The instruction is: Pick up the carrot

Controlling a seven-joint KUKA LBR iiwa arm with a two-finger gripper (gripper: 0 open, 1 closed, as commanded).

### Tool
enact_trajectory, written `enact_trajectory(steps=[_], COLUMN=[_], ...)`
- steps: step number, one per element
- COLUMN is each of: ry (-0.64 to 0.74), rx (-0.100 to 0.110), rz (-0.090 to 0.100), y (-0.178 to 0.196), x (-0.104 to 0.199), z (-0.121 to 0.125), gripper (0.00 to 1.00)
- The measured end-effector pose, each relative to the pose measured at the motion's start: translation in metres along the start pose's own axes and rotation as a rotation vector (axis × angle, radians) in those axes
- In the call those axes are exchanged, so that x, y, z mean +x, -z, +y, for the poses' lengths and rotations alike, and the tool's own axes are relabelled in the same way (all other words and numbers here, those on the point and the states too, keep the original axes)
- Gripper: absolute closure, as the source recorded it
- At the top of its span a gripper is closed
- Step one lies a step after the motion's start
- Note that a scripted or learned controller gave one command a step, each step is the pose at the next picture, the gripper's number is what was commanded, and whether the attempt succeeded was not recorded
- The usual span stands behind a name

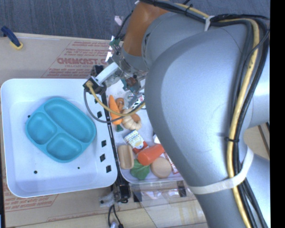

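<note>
The carrot lies in the right bin, near that bin's left wall, a slim orange piece pointing up and to the left. Just below it sits a beige, knobbly toy food, and the gripper hangs directly above and to the right of the carrot, close over it. Whether the pincer is apart or together cannot be told, since the wrist hardware covers it. Lower in the same bin lie a small packet with red and yellow print, too small to read, a tan bread-like piece, an orange-red wedge, a green item and a pale egg shape. The left bin holds a blue divided plate. Under both bins lies brown board printed in red with "CHEMCAST"; the smaller lines below it are unreadable. The grey arm with its orange band covers most of the right bin
</note>
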State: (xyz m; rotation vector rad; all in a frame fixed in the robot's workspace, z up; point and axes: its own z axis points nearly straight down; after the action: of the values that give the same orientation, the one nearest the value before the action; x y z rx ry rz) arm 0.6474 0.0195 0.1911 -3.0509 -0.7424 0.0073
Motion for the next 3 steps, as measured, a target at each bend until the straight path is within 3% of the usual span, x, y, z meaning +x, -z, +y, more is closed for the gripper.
enact_trajectory(steps=[1, 2, 3], ry=[-0.051, -0.017, -0.100], rx=[-0.029, -0.004, 0.002], rz=[0.014, 0.012, -0.013], y=[-0.037, 0.118, -0.034], x=[0.019, 0.031, 0.015], z=[-0.038, -0.060, -0.087], gripper=[0.00, 0.00, 0.00])
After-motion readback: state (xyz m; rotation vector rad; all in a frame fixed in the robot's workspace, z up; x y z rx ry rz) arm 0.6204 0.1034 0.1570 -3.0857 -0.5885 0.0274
